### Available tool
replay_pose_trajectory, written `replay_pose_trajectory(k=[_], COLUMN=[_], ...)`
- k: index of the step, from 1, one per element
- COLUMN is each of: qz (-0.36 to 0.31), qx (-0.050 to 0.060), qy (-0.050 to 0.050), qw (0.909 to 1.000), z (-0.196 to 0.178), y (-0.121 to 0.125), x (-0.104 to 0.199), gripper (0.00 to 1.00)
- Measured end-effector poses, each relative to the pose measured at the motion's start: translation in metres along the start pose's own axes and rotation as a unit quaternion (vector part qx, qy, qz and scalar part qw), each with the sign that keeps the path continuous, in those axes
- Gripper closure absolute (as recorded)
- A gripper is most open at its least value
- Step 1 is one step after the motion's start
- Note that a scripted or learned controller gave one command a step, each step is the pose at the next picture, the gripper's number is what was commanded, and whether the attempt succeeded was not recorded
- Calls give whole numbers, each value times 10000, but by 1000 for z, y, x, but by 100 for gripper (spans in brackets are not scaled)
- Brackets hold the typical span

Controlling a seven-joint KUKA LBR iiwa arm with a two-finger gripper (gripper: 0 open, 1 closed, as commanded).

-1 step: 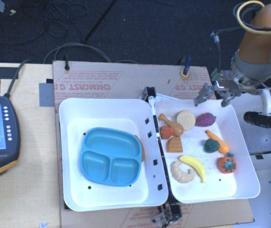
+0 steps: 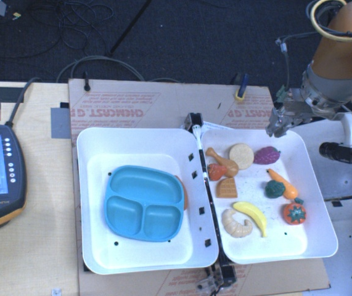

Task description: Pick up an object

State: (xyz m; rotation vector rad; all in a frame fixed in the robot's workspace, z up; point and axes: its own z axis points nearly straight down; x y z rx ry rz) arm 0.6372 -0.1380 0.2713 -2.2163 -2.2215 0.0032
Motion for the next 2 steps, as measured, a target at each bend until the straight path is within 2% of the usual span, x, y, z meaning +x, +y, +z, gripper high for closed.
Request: replay_pose_trajectory(k=[1,2], qz=[-21,-33], qx=[45,13], qy=[22,18], qw=[10000,10000], z=[51,28], y=[-60,-122], x=[89,171], gripper=[100,100])
